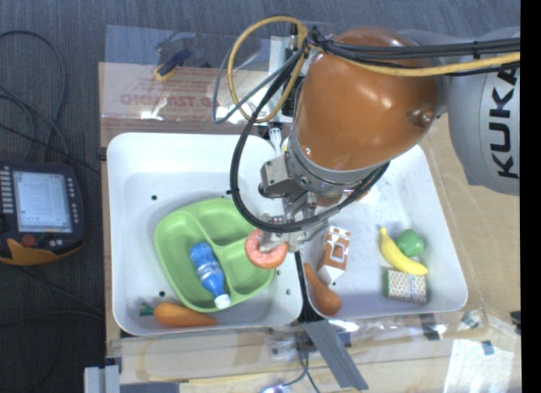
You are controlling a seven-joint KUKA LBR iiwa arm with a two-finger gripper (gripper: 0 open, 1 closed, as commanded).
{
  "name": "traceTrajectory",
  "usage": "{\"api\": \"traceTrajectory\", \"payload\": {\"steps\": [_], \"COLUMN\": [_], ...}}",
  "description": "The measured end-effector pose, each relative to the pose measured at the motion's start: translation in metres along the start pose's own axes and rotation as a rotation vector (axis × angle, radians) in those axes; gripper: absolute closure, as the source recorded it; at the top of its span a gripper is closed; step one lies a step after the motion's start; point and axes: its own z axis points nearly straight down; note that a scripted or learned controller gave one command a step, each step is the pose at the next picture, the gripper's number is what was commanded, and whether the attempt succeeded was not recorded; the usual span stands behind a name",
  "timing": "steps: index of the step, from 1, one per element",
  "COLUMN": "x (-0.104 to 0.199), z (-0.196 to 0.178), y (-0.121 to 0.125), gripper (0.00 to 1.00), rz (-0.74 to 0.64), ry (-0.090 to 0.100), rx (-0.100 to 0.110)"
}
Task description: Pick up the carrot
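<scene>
The carrot (179, 315) is orange with a small green top. It lies flat in the front left corner of the left bin (127, 171), just in front of the green plate. My gripper (281, 229) hangs under the big orange wrist near the divide between the two bins. It is directly over a pink donut ring (265, 251) on the plate's right rim. That puts the gripper well to the right of the carrot and behind it, with nothing seen held in it.
A green divided plate (173, 235) in the left bin holds a blue bottle (208, 273). The right bin (439, 214) holds a brown oblong item (322, 293), a small orange-white carton (336, 253), a banana (396, 253), a green fruit (412, 242) and a green box (404, 285).
</scene>
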Motion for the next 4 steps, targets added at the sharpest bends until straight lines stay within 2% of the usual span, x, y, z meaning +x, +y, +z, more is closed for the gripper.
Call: {"api": "traceTrajectory", "payload": {"steps": [1, 2, 3, 4], "x": [0.016, 0.038, -0.033, -0.078], "z": [0.090, 0.078, 0.150, 0.195], "y": [0.000, -0.001, -0.020, -0.047], "gripper": [1.00, 1.00, 1.00, 1.00], "rz": [-0.210, -0.652, -0.837, -0.277], "ry": [0.001, 0.001, -0.002, 0.021], "rx": [-0.002, 0.002, -0.005, 0.026]}}
